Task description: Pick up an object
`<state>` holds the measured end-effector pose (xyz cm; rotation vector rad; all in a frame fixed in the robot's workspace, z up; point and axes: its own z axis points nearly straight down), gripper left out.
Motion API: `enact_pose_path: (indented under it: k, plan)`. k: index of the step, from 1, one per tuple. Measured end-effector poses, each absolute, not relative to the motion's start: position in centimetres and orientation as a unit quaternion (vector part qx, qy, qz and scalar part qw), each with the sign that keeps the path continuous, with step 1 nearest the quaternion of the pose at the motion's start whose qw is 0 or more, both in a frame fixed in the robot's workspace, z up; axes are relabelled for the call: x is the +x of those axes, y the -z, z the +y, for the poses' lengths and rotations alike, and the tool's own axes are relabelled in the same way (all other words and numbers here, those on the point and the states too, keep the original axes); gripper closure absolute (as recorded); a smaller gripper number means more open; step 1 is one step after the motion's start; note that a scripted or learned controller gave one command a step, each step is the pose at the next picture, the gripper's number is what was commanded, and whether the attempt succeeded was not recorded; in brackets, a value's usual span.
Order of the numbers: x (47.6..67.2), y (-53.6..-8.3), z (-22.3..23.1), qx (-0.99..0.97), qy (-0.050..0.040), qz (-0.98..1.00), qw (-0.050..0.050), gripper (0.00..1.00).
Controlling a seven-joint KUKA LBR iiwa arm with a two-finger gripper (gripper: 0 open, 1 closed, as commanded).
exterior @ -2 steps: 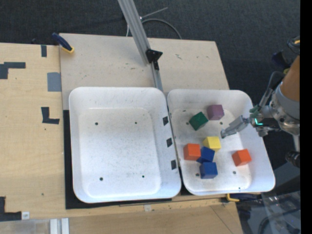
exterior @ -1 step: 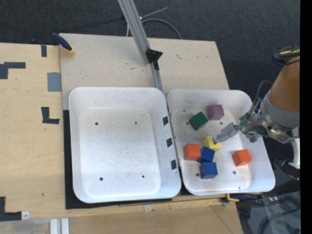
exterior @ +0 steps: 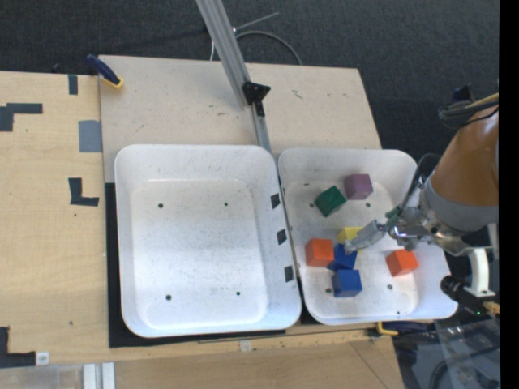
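Gripper (exterior: 366, 235) is seen low in the right bin (exterior: 405, 164), just beside the yellow block (exterior: 349, 233), toward the bin's centre; finger state cannot be told, apparently nothing held.

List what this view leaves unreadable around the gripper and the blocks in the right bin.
- Gripper, camera view: too small and blurred to tell how its fingers stand or whether they touch the yellow block.
- Yellow block: partly covered by the gripper, so its full shape is unclear.
- Blue blocks: they overlap; whether one is stacked or merely leaning cannot be told.
- Arm: cut off by the right edge.
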<state>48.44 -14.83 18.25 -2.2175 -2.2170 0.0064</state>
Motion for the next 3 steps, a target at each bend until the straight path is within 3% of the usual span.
enact_pose_path:
  k: [1,2,3]
  plan:
    - [49.2,-12.7,-15.2,-0.707,-0.0021,-0.707,0.003,0.0]
    - [49.3,-14.0,-15.1,-0.706,-0.0008,-0.708,0.002,1.0]
    - [49.4,-20.3,-15.2,-0.707,0.0011,-0.708,-0.002,1.0]
